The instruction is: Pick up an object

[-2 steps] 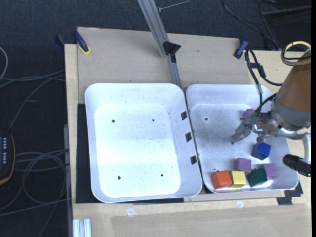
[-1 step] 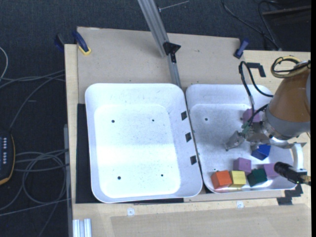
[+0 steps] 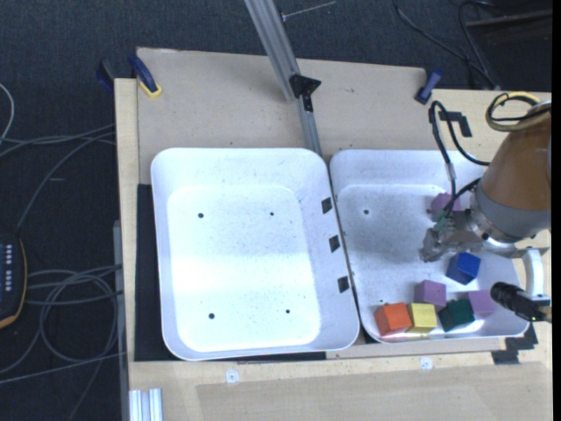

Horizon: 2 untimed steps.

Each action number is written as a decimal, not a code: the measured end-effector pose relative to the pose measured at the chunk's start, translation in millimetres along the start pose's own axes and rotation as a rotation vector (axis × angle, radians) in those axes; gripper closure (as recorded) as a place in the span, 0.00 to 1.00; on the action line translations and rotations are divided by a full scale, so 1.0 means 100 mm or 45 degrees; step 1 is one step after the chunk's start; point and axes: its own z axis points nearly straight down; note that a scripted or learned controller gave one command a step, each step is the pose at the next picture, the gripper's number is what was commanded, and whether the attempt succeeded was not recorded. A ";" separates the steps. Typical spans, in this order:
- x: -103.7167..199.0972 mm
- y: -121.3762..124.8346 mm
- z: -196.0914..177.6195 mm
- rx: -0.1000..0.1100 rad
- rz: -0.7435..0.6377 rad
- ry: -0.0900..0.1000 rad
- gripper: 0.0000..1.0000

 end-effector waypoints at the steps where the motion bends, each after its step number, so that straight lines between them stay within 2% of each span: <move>1: -0.01 0.02 -0.64 -0.008 -0.001 -0.004 1.00; 2: -0.01 0.04 -1.03 -0.005 -0.001 -0.003 1.00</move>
